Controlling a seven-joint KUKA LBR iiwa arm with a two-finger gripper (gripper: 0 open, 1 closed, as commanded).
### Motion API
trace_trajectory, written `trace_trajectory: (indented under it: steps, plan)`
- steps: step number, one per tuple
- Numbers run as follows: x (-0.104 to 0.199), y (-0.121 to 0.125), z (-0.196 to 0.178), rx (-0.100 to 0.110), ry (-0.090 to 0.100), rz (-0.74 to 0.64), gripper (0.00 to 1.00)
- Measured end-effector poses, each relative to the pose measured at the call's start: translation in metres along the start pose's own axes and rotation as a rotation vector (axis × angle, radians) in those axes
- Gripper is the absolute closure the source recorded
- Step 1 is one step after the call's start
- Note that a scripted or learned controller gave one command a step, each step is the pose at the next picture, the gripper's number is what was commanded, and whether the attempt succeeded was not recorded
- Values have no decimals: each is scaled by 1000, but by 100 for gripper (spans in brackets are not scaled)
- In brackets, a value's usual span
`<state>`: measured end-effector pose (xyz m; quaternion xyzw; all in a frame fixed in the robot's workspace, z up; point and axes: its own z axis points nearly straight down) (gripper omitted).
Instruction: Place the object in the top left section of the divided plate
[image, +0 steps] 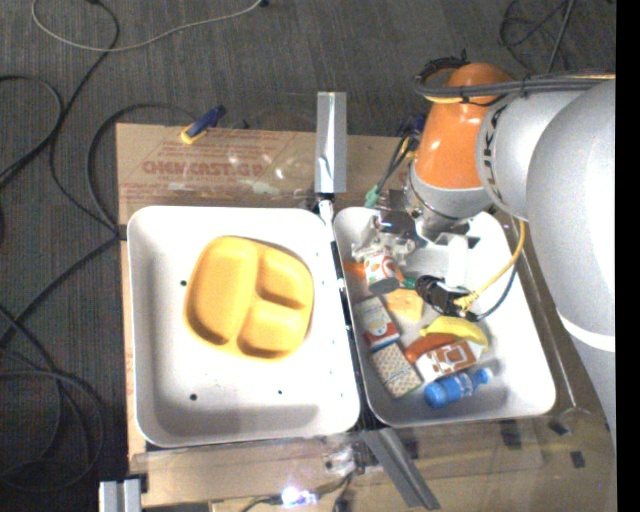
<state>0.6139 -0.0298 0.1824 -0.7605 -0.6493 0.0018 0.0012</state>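
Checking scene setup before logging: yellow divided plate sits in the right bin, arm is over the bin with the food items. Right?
Not quite. The camera view shows the yellow divided plate in the left bin, not the right one. The rest holds: the arm is over the right bin, which holds the food items.

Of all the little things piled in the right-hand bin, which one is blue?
The small bottle lying on its side near the front of the right bin. It is the one blue item; the banana is yellow, the cartons orange, red and white.
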Motion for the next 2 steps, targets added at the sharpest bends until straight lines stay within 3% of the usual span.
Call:
trace_trajectory:
  steps: [1, 2]
  plan:
    - [56, -15, 0, -1, 2, -347, 100]
    - [55, -15, 0, -2, 2, -346, 0]
